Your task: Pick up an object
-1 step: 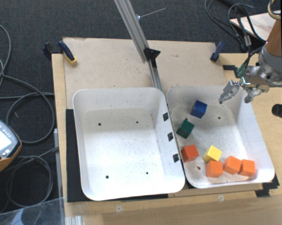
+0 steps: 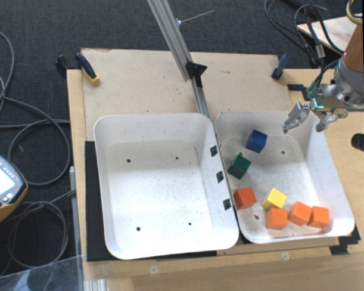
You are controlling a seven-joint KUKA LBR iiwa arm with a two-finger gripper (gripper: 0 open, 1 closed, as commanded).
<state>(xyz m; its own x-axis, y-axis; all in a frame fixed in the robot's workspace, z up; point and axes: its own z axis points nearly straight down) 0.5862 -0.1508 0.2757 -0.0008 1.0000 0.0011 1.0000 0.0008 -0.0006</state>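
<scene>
- At the far left, dark cables [image 2: 26, 126] lie on the dark floor, and a part of a grey device [image 2: 4, 184] shows at the edge.
- On the tabletop [image 2: 138, 78], a blue and yellow clamp [image 2: 87, 66] sits at the far left corner.
- The left bin [image 2: 107, 138] is white, with small dark specks on its bottom.
- A grey metal rail [image 2: 175, 38] comes down from the top at a slant and ends between the two bins.
- In the right bin [image 2: 342, 208], a dark green cube [image 2: 239, 166] lies near the left wall, and a blue cube [image 2: 256, 140] is just beside it, further back.
- Toward the front of this bin, an orange-red cube [image 2: 244, 197] lies near the left wall, and a yellow cube [image 2: 275, 199] is near it.
- Three orange cubes form a row along the front wall: the first [image 2: 276, 218], the second [image 2: 300, 213] and the third [image 2: 320, 217]; they are touching or almost touching.
- A second blue clamp [image 2: 279, 66] sits at the far right corner of the tabletop.
- My fingers [image 2: 306, 121] hang over the back right part of the right bin, spread apart, with nothing between them. They are well apart from all cubes; the blue cube is the nearest one.
- My arm [image 2: 353, 70] reaches in from the right.
</scene>
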